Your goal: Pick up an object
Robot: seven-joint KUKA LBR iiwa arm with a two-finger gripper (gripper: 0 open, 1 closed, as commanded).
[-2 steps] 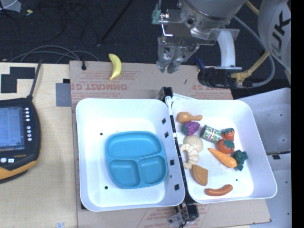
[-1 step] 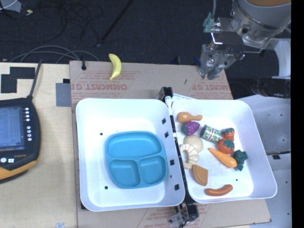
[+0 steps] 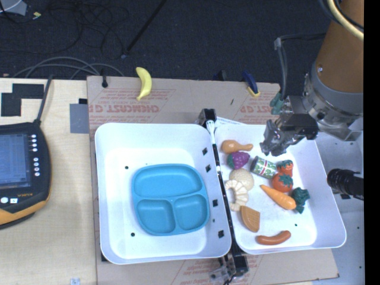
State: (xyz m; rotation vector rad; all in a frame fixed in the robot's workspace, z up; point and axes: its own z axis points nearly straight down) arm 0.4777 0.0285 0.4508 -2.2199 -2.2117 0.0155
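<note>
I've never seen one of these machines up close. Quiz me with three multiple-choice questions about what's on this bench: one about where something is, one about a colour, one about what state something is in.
1. Where does the banana lie?
A. In the right bin
B. On the cardboard behind the left bin
C. On the blue plate

2. What colour is the divided plate?
A. Blue
B. Red
C. Green

3. How is the pincer placed?
A. Resting on the plate
B. Gripping the banana
C. Above the right bin, near the small can

Answers: 1 B, the banana sits on the cardboard outside both bins. 2 A, the plate in the left bin is light blue. 3 C, the pincer hangs over the far end of the toy-food bin, just beyond the can.
</note>
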